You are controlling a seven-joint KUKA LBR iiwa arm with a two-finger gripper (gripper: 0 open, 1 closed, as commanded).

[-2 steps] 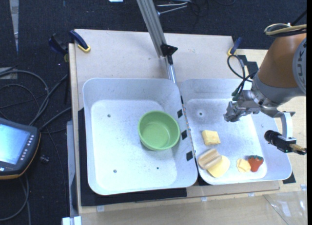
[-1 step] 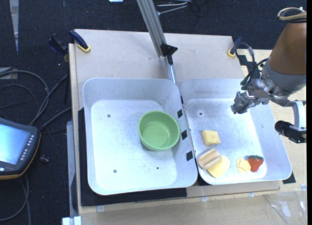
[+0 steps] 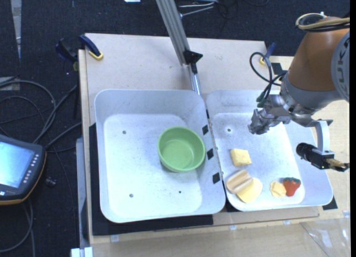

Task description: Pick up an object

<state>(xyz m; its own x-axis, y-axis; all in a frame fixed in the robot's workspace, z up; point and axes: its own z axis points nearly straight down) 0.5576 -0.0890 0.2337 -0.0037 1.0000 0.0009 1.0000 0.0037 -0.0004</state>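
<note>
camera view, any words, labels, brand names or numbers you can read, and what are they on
"UK", partial vertical lettering cut off at the frame's edge, on the arm's grey housing; the rest is out of frame.
Handheld pendant's lit screen: content too blurred to read.
Black tags on the wall between the two white bins: no legible marks.
Green bowl and the food pieces: no text.

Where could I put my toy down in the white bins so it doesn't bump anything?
Best spot: the left bin, on the bare floor left of and in front of the green bowl. The right bin has some room along its far edge, but the gripper hangs there. Its near end is crowded with yellow pieces and a red strawberry-like piece.
</note>
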